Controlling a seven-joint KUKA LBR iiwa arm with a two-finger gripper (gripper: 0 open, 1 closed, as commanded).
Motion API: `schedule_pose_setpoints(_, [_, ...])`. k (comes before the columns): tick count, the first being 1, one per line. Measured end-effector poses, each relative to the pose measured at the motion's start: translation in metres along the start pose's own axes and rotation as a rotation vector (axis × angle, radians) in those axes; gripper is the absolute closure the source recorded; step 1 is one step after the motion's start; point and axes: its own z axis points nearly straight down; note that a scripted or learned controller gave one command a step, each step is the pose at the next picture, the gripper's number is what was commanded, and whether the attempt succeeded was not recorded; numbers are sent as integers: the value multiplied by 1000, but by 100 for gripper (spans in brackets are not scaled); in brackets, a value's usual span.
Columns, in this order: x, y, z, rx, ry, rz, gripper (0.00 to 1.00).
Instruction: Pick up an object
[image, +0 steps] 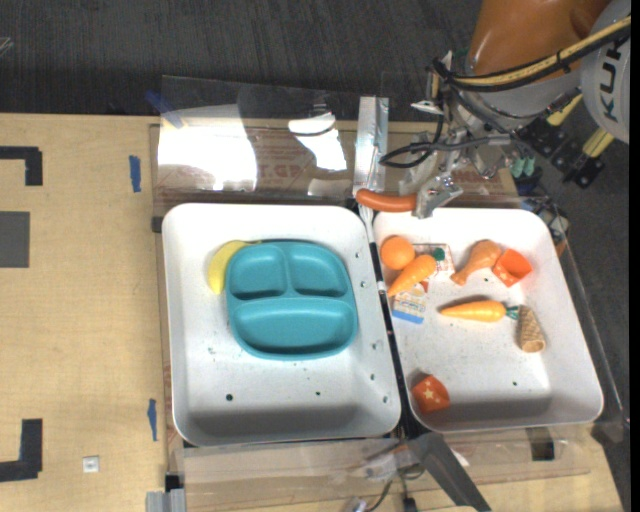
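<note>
My gripper (428, 200) hangs over the back left corner of the right bin (570, 400). It is shut on the right end of a red-orange sausage (383, 200), which sticks out level to the left above the back rims where the two bins meet. Below in the right bin lie an orange ball (397, 250), a small carrot (413, 272), a longer carrot (472, 311), an orange chunk (475, 259), an orange cup (514, 266), a brown cone-shaped piece (529, 330) and a red tomato (430, 393).
The left bin (190, 380) holds a teal divided plate (290, 298) with a yellow object (218, 264) tucked at its left edge. A small printed card (409, 306) lies by the carrots. Clear plastic sheeting (250, 150) stands behind the bins. Cables (545, 140) hang by the wrist.
</note>
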Motion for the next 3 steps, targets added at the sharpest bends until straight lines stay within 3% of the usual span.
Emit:
schedule_pose_setpoints(1, [14,-47,-16,4,-2,-150,100])
schedule_pose_setpoints(2, [23,-70,52,-2,9,-188,100])
schedule_pose_setpoints(3, [19,-70,35,5,-8,-188,100])
